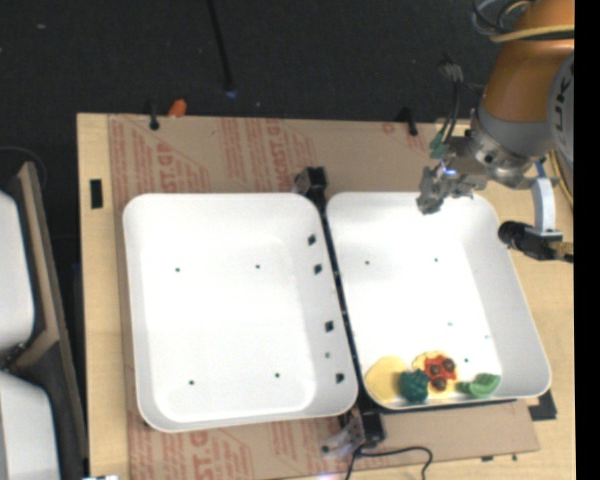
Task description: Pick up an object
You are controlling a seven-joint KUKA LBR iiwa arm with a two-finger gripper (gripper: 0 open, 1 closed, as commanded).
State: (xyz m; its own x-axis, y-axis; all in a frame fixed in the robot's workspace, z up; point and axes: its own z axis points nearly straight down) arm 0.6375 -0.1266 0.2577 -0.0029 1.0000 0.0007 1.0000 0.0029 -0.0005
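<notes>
Several small objects lie bunched at the near edge of the right bin: a pale yellow disc, a dark teal lump, a red piece with dark spots and a green piece. My gripper hangs above the bin's far rim, well away from that cluster. Nothing shows between or under its tip.
The left bin sits beside the right one, with black clips along the seam between them. Both rest on a cardboard sheet. A black fixture juts in at the right bin's right rim.
</notes>
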